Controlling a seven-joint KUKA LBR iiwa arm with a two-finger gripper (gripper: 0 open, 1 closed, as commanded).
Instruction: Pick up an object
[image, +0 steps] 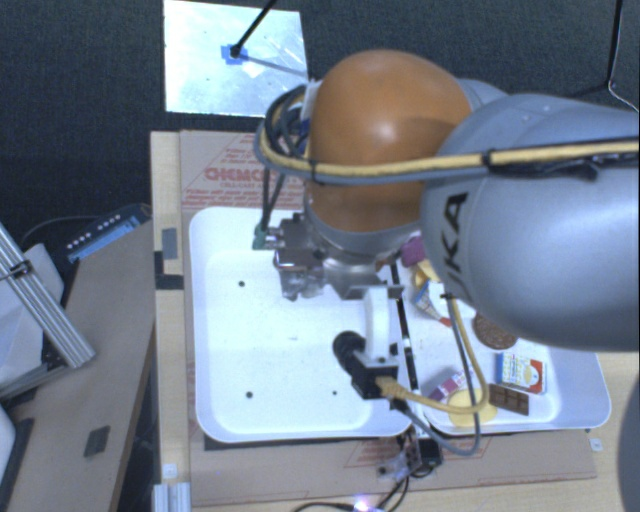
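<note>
My gripper (295, 278) hangs below the orange wrist band (385, 120), over the back part of the left bin (250, 340), near the divider between the bins. The arm's bulk hides its tip, and I see nothing held in it. Several small objects lie in the right bin (575, 405): a brown round disc (494, 331), a red, white and blue box (521, 372), a dark brown bar (508, 400), a yellow piece (466, 406), a small pink packet (445, 384) and a colourful wrapper (430, 296). The arm covers much of that bin.
A black fitting (352, 358) and a yellow cable (440, 400) hang from the arm over the divider. Cardboard (225, 170) lies under the bins. A metal rail (40, 300) and a grey side bench (100, 380) stand to the left.
</note>
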